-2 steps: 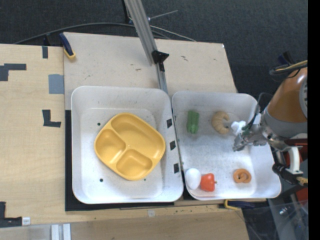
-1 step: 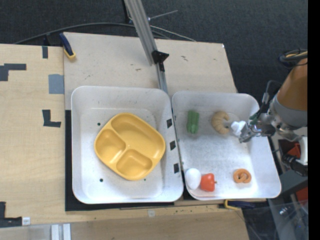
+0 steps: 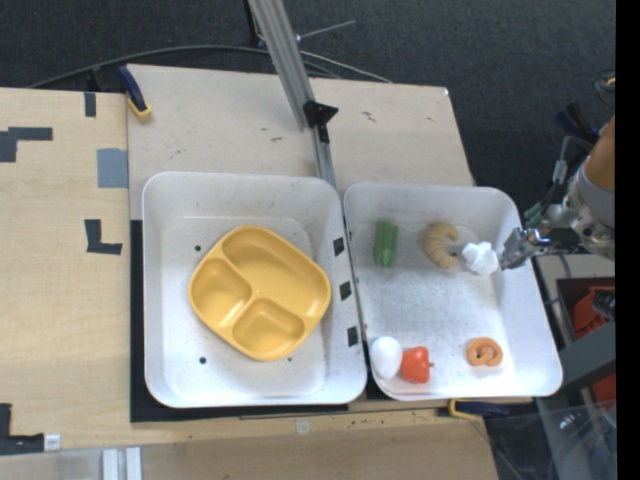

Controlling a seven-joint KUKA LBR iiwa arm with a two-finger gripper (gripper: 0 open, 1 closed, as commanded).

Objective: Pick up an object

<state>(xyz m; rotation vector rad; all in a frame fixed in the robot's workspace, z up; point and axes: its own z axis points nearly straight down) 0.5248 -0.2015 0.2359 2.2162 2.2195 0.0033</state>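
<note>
The right bin (image 3: pixel 520 308) holds several small objects. A green block (image 3: pixel 386 243) lies at its upper left. A tan rounded piece (image 3: pixel 438 242) sits beside a small white object (image 3: pixel 481 258). Along the front lie a white egg-like ball (image 3: pixel 385 353), a red pepper-like piece (image 3: pixel 415 364) and an orange ring (image 3: pixel 484 352). My gripper (image 3: pixel 513 249) reaches in over the bin's right wall, its tip right next to the white object. I cannot see whether it touches that object.
The left bin (image 3: pixel 165 268) holds a yellow divided plate (image 3: pixel 260 293). A grey metal bar (image 3: pixel 285 58) slants down from the top to the bins' shared wall. The arm's body (image 3: pixel 590 203) stands off the right bin's right side.
</note>
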